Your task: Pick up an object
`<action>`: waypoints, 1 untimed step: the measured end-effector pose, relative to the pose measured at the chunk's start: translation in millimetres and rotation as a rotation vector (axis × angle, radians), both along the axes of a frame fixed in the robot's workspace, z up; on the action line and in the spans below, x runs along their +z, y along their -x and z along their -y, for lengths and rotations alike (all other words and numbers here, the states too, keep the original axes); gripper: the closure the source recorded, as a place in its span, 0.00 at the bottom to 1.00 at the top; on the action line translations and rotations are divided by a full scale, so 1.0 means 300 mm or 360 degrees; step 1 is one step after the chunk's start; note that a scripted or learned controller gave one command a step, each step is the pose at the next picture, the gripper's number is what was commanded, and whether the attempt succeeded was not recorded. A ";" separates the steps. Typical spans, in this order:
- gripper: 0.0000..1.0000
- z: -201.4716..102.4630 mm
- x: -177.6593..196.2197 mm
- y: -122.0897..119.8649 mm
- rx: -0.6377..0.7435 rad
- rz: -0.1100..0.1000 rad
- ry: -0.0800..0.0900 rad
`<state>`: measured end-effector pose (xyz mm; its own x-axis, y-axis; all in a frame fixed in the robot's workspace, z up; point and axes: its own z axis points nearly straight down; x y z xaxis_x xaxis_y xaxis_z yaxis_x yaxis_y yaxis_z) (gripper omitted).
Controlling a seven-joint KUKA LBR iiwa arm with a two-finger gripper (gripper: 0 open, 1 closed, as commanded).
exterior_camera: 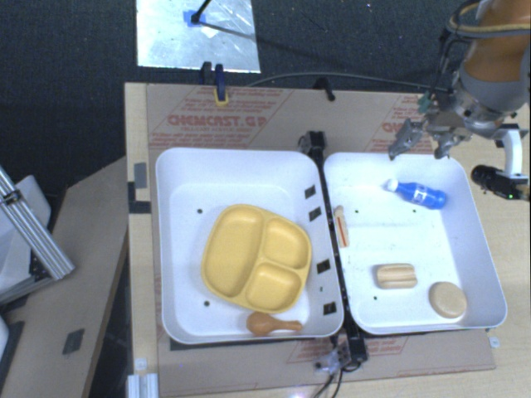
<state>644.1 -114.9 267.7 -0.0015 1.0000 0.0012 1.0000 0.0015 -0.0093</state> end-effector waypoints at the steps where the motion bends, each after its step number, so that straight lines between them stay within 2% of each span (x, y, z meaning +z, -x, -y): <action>1: 0.00 -0.001 0.023 -0.006 0.0003 0.0018 0.0002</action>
<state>645.9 -114.6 274.5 -0.0034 1.0000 -0.0002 1.0000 0.0034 0.0018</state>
